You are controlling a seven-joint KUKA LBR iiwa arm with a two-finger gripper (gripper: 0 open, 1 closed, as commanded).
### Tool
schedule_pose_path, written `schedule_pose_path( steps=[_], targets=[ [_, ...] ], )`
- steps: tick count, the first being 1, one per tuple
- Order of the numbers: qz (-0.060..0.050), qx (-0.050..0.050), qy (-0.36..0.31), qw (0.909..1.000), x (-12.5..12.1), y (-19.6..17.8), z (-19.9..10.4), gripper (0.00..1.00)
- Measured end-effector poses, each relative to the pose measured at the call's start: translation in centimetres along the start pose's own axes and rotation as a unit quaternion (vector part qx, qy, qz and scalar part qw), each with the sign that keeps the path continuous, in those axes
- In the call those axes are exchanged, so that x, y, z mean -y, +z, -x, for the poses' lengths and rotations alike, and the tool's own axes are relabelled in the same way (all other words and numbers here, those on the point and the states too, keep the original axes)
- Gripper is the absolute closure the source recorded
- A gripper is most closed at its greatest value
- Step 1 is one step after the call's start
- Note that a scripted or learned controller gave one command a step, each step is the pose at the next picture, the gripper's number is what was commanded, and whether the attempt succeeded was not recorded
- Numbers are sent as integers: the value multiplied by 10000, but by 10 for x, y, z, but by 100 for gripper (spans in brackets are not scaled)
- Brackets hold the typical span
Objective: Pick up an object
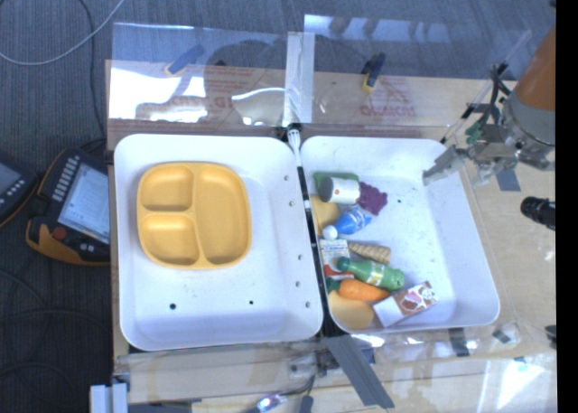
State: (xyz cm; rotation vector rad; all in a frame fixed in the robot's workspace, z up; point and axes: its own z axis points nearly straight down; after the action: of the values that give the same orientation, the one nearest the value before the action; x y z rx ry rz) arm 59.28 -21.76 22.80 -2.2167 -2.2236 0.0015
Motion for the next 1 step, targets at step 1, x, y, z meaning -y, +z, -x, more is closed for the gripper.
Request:
schedule_pose_path(
  steps=[1],
  targets=[
    [-11,-2,311,9995,46,105,-81,0]
  ],
)
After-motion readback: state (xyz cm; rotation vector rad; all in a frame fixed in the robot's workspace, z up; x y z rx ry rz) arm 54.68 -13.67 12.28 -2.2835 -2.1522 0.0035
